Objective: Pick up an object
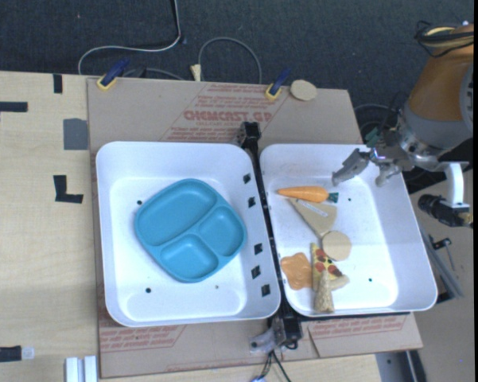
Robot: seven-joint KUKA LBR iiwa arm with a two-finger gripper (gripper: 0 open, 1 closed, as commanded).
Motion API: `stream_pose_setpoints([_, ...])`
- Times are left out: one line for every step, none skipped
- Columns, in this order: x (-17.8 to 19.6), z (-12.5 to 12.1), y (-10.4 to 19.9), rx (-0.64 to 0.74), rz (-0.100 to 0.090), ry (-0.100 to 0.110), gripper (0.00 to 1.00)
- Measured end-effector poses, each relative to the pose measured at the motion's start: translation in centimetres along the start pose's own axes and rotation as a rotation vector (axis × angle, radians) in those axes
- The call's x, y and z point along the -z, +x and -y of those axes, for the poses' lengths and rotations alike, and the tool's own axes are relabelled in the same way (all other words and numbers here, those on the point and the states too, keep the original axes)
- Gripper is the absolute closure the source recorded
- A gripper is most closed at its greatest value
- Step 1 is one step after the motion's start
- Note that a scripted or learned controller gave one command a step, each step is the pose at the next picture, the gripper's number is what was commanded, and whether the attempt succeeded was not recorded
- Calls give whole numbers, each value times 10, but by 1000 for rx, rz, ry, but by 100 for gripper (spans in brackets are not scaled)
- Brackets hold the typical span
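Observation:
My gripper (368, 171) hangs open over the back right part of the right bin (386, 237), its two fingers spread wide with nothing between them. Just left of it and lower in the view lies an orange carrot (303, 193) with a green tip. Below the carrot rests a tan wedge (316, 216), then a round beige disc (336, 245). Near the front of the bin are an orange flat piece (297, 271) and a pizza slice (325, 277).
The left bin (119, 213) holds a blue divided plate (191, 229). Both bins sit on a cardboard sheet (215, 110) with clamps at its back edge and a small round disc (304, 91) on it. A cable loops behind the bench.

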State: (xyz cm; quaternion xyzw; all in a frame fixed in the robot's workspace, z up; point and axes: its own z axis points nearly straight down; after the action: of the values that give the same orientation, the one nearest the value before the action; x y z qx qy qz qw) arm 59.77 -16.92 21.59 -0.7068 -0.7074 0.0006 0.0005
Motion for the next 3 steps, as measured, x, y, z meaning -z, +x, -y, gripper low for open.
stream_pose_setpoints([-137,-49,34,4,2,-6,0])
stream_pose_setpoints([-128,-20,22,1,2,-9,0])
stream_pose_setpoints([-128,5,33,0,5,-11,0])
